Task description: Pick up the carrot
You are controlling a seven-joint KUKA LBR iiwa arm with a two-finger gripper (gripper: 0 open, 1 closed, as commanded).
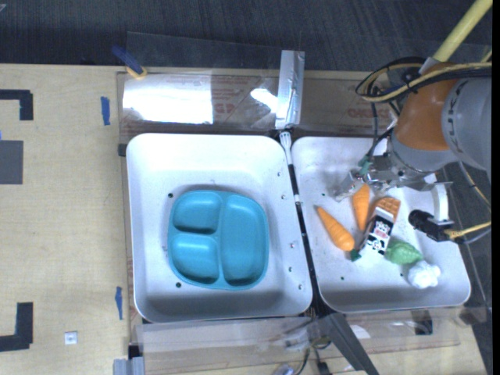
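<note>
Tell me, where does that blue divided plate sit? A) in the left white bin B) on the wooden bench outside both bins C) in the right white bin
A: the blue divided plate lies in the left white bin, while the carrots lie in the right white bin.

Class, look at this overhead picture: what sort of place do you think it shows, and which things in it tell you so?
Probably a robotics lab bench set up for picking trials. A grey arm with loose cables reaches over two white bins, one holding toy carrots, and blue tape marks sit on the board.
</note>
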